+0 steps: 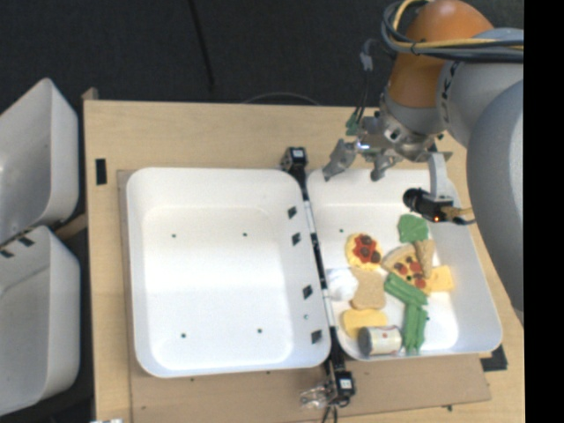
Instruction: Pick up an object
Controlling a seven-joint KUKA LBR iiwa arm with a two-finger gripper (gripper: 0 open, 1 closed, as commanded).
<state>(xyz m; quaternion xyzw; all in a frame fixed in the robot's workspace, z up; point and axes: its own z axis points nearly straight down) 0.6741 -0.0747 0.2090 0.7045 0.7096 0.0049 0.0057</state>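
My gripper hangs over the far edge of the right bin, its two fingers spread apart with nothing between them. In the near half of that bin lies a pile of toy food: a round pizza-like piece, a pizza slice, a green leaf piece, a bread slice, a green bean pod, a yellow cheese block and a small can. The pile lies well below the gripper in the view, apart from it.
The left bin sits beside the right one, split by a black-clipped rim. A black cable part hangs by the arm at the right bin's far right. White housings stand at the left edge.
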